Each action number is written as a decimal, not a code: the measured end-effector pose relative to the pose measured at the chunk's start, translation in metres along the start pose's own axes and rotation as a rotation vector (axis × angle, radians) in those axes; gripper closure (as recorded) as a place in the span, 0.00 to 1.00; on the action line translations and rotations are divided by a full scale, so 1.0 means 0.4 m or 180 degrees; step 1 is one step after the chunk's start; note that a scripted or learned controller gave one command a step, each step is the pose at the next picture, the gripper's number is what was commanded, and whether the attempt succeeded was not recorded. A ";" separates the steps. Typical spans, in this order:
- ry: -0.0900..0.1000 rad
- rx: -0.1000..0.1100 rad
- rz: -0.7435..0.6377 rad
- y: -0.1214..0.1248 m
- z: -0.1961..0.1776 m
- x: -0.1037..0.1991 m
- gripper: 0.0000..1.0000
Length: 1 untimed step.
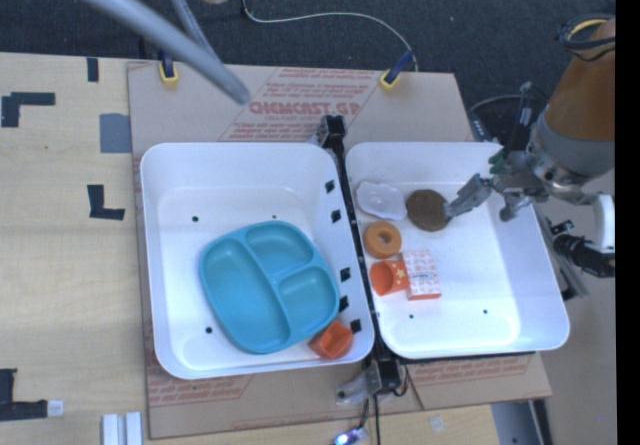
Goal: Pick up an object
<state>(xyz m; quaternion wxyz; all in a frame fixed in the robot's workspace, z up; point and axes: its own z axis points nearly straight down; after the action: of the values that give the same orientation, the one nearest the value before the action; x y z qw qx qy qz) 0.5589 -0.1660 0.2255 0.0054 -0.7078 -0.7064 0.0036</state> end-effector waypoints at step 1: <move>-0.0006 -0.0032 -0.0011 0.005 -0.014 0.001 0.00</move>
<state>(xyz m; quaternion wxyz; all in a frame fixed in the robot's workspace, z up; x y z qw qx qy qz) 0.5612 -0.1656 0.2312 0.0012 -0.7066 -0.7076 0.0007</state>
